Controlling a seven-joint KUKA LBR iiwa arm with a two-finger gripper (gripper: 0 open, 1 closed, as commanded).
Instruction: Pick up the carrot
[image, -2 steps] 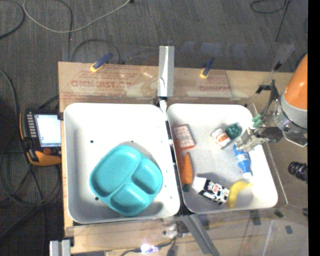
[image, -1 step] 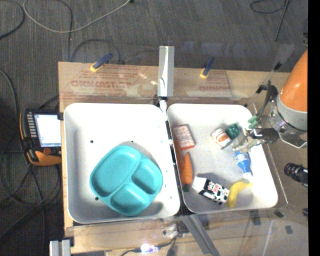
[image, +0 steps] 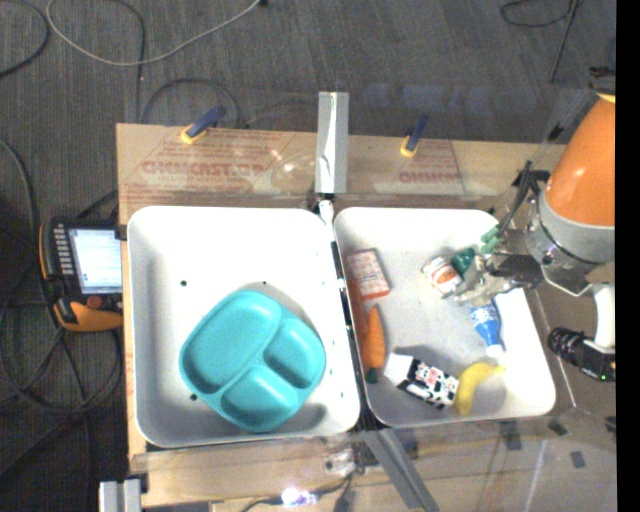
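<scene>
We see a smooth, tapered orange carrot (image: 373, 340) lying against the right bin's (image: 520, 405) glossy wall. Our metal pincer (image: 474, 281) hovers well apart; we cannot tell its opening.

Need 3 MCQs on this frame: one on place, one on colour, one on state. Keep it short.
1. Where does the orange carrot lie?
A. In the right white bin, along its left wall
B. On the divided plate
C. Outside both bins

2. What colour is the divided plastic plate in the left white bin?
A. Red
B. Turquoise
C. Black

3. Where is the gripper relative to the carrot?
A. Closed on it
B. Resting on it
C. Apart from it, by the small items on the bin's right side

Key: 1 A, the carrot lies lengthwise beside the divider wall. 2 B, the plate is plainly turquoise. 3 C, bare bin floor separates gripper and carrot.
</scene>
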